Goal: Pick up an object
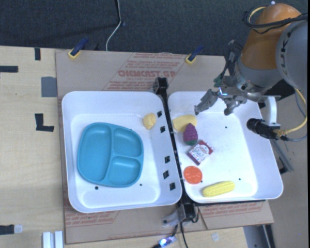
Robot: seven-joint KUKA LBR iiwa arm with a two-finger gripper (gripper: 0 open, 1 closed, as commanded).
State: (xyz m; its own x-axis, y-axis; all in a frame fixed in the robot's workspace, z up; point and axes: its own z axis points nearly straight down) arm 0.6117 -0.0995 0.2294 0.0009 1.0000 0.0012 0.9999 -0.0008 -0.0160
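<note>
My gripper [217, 106] hangs over the far part of the right bin [258, 159], its two fingers spread apart with nothing between them. Left of it and nearer lie a yellow lemon-like piece [184, 121] and a purple fruit [190, 134]. Further forward in the same bin sit a red-and-white packet [200, 152], an orange round fruit [192, 175] and a yellow corn cob [218, 188]. In the left bin [72, 118] a small yellow item [149, 120] lies near the dividing wall.
A blue divided plate [110, 154] lies in the left bin. The black divider [168, 138] runs between the bins. The arm's orange band and grey body [268, 40] loom over the right bin's far right corner. A black cable [115, 19] trails at the back.
</note>
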